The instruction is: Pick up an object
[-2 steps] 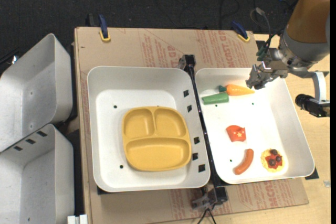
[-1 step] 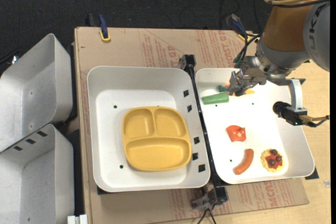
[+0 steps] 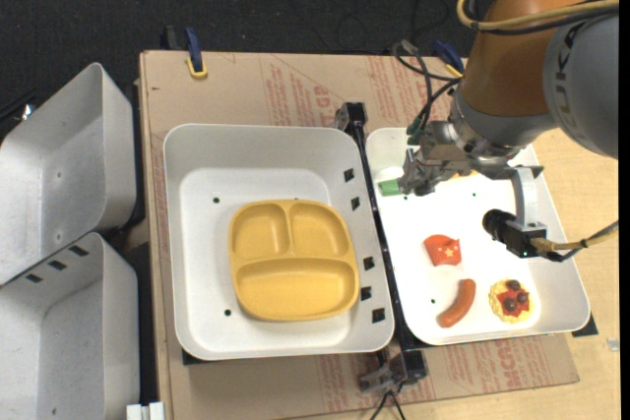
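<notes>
Two shallow white bins side by side on the bench, nothing yet lifted, plenty left to go wrong. Greatest hazard at the far left corner of the right bin (image 3: 413,315): gripper (image 3: 418,180) low over that corner, just beside a small green piece (image 3: 390,184), itself tight against the bin's left wall. Likely trouble from here, as a judgement: a descent slightly off line, clipping the wall or pushing the green piece harder into the corner, then closing on air. Grip state impossible to tell under the dark bulk of the wrist; nothing visibly held. Contents, left to right: left bin (image 3: 177,152) holding a single yellow divided plate (image 3: 293,259), lying flat near the middle, three compartments, all bare. Right bin holding the loose candidates for the pick: the green piece at the far left; a small red piece (image 3: 443,250) near the centre; a brown sausage (image 3: 457,302) lying at a slant on the near side; a round tart-like item (image 3: 512,300) just right of it, near but apart. Grey-and-orange arm (image 3: 522,44) reaching in from the right, above the far end of the right bin.
</notes>
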Robot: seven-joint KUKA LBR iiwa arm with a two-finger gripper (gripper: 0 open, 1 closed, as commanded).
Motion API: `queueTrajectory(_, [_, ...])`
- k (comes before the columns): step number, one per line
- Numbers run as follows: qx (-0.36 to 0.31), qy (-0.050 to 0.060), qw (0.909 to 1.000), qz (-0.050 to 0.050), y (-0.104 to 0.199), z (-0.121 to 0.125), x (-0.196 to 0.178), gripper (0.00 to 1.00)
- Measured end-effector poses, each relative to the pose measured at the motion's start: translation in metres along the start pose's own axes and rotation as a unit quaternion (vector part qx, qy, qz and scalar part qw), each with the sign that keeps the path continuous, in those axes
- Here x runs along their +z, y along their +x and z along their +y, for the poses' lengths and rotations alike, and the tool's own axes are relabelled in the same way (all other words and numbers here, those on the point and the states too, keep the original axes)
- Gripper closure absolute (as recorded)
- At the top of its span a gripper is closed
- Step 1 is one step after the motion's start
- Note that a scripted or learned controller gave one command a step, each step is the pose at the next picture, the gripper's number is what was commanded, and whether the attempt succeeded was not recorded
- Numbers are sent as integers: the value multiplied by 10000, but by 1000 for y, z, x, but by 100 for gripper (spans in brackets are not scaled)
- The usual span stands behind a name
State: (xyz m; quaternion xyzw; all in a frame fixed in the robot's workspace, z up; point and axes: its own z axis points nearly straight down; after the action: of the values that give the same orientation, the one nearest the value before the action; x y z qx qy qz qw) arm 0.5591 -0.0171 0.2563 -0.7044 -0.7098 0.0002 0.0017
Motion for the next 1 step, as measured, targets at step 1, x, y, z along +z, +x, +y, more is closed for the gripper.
queueTrajectory(1, [-5,7,10000,0,58,-26,8,100])
